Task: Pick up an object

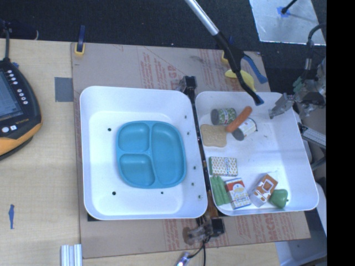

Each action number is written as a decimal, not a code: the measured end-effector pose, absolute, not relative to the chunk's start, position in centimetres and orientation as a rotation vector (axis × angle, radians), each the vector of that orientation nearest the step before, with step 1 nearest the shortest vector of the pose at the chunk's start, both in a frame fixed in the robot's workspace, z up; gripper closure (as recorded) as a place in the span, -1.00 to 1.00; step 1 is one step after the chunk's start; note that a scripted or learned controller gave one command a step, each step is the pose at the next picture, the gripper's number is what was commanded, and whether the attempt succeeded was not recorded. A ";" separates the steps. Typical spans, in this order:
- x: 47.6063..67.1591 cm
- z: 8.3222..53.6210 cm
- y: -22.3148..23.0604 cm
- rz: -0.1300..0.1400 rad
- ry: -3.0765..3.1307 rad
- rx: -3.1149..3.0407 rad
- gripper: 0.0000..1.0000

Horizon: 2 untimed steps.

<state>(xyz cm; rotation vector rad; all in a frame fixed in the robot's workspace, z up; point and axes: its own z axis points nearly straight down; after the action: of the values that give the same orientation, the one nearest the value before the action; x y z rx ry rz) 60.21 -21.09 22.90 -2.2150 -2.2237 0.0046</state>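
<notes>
Two white bins sit side by side, the left bin (pixel 89 148) with lots of free room around a blue plate (pixel 150 153), the right bin (pixel 283 143) with small toys along its near and far edges, and the gripper (pixel 280 107) by its far right rim, fingers too blurry to tell.

The tool (pixel 283 105) sits at the far right rim of the right bin (pixel 288 154), small and blurred, so how its fingers stand cannot be told. The arm behind it is cut off by the right edge. A black and orange handset (pixel 16 112) on the bench (pixel 39 204) is cut off at the left edge. The print on the small cartons (pixel 252 192) is too small to read.
</notes>
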 end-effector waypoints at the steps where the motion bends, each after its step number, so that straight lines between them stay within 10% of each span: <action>1: 60.4 9.1 -18.9 0.006 -2.225 -2.212 -1.00; 2: 65.6 9.2 -17.5 0.002 -2.223 -2.216 -1.00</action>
<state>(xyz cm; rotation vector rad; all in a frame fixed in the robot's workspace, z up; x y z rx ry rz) 65.63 -17.52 9.22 -2.2159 -2.2231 0.0017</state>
